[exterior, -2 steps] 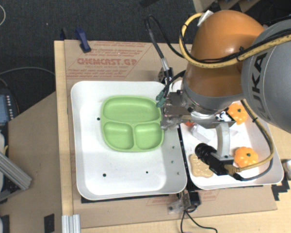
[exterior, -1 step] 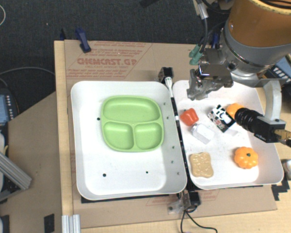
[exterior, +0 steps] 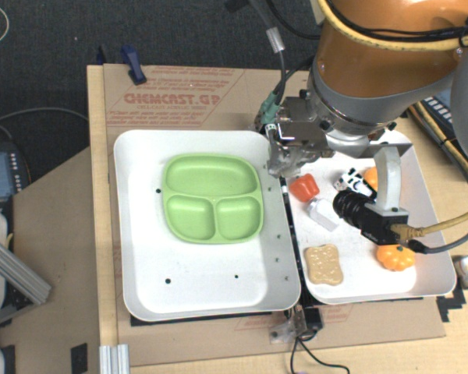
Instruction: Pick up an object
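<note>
Starting at the near edge of the right bin (exterior: 430,285): a tan biscuit-looking thing (exterior: 324,264) sits by the near left corner, and a little orange pumpkin (exterior: 395,259) is off toward the near right corner. Further back there's a small white block (exterior: 322,213), and just behind it a red piece (exterior: 304,186), the two basically touching. A black-and-white toy (exterior: 356,181) sits to the right of the red one. The gripper (exterior: 283,160) hangs low over the bin's far left corner, right by the wall between the bins, with the red piece just beside it on the near right. Honestly can't tell how wide it's set. Nothing visibly held. The left bin (exterior: 140,232) has a green divided plate (exterior: 212,197) toward its far side.
</note>
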Motion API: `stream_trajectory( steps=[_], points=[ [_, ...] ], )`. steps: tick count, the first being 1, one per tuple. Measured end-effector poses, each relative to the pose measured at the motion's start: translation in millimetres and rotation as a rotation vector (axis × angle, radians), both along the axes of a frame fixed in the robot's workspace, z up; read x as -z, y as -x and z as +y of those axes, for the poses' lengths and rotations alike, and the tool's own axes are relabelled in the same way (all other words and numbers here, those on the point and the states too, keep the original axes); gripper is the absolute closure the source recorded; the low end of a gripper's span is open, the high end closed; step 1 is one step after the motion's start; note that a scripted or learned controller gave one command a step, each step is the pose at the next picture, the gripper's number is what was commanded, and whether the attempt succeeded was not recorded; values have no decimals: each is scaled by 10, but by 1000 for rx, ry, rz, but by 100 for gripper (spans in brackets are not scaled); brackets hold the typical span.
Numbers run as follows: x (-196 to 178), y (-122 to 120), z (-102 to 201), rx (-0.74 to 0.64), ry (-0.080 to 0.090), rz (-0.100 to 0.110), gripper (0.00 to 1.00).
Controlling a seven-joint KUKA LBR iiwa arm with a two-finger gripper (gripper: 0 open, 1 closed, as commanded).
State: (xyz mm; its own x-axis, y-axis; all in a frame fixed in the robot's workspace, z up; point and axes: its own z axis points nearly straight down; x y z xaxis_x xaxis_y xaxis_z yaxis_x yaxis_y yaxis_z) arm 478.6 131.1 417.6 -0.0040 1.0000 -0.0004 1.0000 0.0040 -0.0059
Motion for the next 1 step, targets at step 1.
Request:
stream_trajectory(
  steps=[1],
  points=[
    [-352, -12, -751, 11, 1, -13, 100]
  ],
)
